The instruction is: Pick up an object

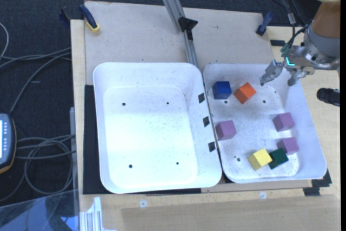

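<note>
Orange cube (245, 92) sits nearest; my gripper (281, 76), fingers spread and holding nothing, should descend squarely over it.

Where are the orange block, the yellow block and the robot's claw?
orange block (245, 92), camera view, its top face.
yellow block (260, 158), camera view, its top face.
gripper (281, 75), camera view, midway between its two fingertips.
</note>
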